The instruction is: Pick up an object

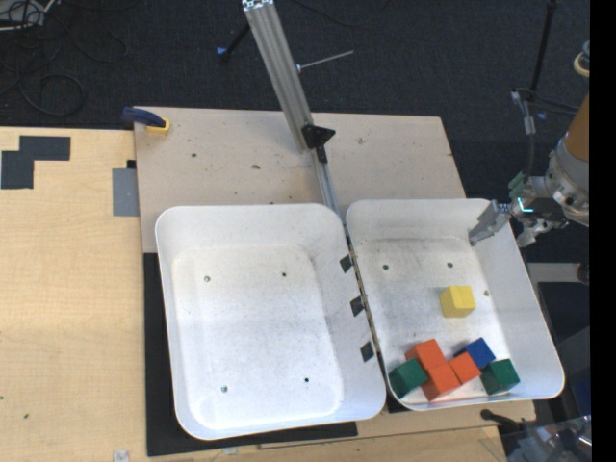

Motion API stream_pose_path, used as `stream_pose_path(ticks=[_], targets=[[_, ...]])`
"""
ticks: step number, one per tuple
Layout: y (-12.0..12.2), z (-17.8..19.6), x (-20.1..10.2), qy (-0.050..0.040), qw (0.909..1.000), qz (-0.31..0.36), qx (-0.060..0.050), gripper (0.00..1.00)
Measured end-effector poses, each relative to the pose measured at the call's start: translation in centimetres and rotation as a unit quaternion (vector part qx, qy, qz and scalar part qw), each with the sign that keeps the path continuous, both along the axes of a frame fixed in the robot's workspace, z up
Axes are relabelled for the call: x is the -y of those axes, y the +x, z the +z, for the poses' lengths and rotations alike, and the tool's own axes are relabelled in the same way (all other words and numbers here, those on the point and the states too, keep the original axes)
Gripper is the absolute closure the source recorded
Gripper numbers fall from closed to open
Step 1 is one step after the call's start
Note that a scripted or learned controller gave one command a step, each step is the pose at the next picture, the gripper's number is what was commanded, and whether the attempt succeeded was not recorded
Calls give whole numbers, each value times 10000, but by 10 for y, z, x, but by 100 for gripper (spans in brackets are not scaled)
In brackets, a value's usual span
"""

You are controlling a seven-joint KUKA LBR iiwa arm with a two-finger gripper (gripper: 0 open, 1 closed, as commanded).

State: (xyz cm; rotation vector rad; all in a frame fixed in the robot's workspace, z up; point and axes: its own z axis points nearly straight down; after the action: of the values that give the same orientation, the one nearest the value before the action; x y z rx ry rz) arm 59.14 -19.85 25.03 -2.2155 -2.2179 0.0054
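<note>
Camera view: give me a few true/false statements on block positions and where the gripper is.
1. The yellow block lies in the right bin. True.
2. The yellow block touches the orange blocks. False: it sits apart, farther up the bin from the cluster.
3. The gripper is over the left bin. False: it is at the right bin's far right rim; the left bin is away from it.
4. The cluster holds orange, green and blue blocks. True.
5. The gripper holds a block. False: nothing between its fingers.

Blocks (452,359) lie in the right bin's (539,306) near corner.
</note>
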Motion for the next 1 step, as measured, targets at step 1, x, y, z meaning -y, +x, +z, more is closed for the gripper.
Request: stream_pose_path(ticks=[1], targets=[[1,3,0,-9,10000,9,20,0]])
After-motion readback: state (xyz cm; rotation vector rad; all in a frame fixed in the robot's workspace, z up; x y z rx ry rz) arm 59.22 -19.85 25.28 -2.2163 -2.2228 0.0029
